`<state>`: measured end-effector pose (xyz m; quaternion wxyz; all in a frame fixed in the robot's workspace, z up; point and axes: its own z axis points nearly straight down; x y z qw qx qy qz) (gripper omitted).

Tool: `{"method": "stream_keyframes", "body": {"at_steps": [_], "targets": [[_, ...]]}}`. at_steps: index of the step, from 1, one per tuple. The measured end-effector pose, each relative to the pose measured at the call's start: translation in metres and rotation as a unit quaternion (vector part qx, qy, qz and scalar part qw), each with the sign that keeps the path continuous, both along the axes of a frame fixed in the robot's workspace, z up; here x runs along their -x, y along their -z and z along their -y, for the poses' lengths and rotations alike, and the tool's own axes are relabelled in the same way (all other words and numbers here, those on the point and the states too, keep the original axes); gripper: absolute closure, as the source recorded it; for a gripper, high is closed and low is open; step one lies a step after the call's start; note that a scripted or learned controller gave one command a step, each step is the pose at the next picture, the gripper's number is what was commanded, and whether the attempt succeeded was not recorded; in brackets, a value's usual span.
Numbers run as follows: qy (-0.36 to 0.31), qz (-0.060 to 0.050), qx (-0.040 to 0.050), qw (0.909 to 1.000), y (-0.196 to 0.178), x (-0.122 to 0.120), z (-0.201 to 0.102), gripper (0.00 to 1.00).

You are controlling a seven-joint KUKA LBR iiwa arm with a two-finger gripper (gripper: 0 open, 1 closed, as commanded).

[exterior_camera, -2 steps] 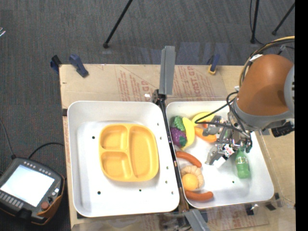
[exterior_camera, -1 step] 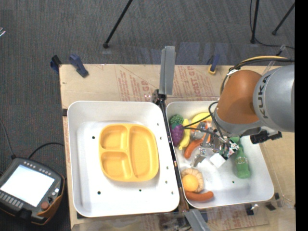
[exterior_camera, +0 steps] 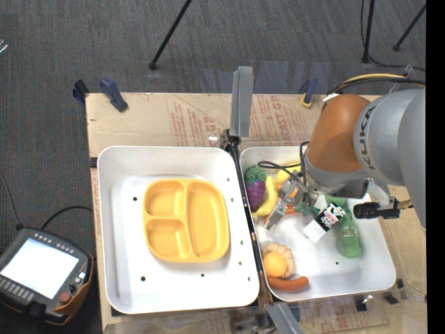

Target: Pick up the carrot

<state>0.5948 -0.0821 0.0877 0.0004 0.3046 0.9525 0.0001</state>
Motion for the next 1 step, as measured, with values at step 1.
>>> {"method": "stream_keyframes", "body": {"at_steps": [1], "targets": [[-0.121,0.002,0.0004,0.9927,-0.0008,-0.0276,-0.0045,0.00]]}}
